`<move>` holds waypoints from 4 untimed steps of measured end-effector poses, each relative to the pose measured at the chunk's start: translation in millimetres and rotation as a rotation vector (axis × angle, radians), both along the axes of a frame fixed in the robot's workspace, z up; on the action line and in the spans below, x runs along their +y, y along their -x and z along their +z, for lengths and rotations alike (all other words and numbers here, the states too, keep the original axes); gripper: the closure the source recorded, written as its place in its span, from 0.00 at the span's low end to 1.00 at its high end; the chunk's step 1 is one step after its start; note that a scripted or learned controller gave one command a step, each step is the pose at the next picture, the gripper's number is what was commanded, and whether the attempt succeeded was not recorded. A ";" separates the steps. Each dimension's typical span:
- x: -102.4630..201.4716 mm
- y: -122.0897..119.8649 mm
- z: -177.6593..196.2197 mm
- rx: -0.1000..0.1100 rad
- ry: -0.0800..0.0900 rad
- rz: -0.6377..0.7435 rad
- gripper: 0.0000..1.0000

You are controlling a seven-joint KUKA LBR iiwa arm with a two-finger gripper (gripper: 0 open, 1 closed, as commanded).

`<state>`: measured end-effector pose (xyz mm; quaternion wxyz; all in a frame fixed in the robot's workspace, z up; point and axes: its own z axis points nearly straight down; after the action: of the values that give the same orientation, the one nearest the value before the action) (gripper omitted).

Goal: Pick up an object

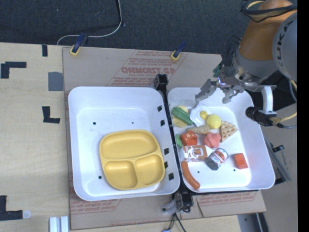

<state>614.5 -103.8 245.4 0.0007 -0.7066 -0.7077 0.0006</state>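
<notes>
Both bins (pixel 77 129) are white. The left one holds a yellow tray (pixel 131 158). Beside the tray, in the right bin (pixel 256 173): a green pepper (pixel 182 114), yellow lemon (pixel 214 121), red tomato (pixel 189 138), pink strawberry (pixel 212 139), orange block (pixel 240 161), red-brown sausage (pixel 190 175). The cardboard (pixel 140 71) behind is tan with red print.
</notes>
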 end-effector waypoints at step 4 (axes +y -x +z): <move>-2.9 -14.9 -155.6 -0.013 0.021 -0.003 0.00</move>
<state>629.4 -106.7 89.8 -0.0114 -0.7075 -0.7066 0.0037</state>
